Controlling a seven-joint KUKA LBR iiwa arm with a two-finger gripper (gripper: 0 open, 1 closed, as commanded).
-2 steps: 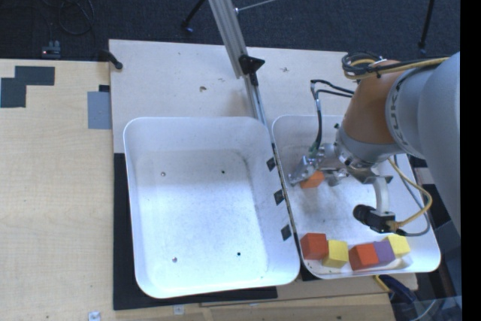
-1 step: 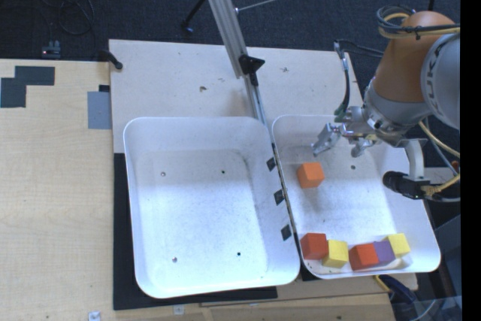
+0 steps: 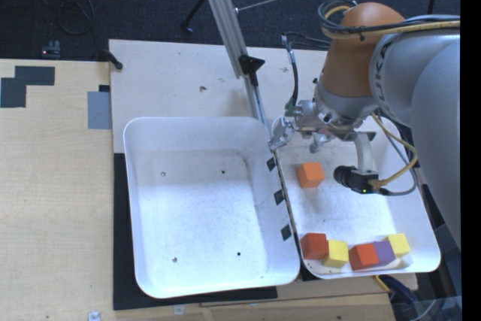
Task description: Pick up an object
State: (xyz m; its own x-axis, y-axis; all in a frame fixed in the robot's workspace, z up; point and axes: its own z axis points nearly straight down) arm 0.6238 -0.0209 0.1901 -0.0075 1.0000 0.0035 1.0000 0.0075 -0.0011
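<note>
While gripper (image 3: 325, 137) hovers above orange cube (image 3: 310, 175), finger state unclear; no readable writing.

Two white bins (image 3: 143, 162) sit side by side. Six blocks in the right one: three orange (image 3: 310, 175), two yellow (image 3: 336, 253), one purple (image 3: 384, 251). One arm (image 3: 391, 71) over them.

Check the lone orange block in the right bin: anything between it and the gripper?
Nothing visible. The orange block sits alone on the right bin floor, with the gripper just above it in the view. The other blocks lie along the near wall.
</note>
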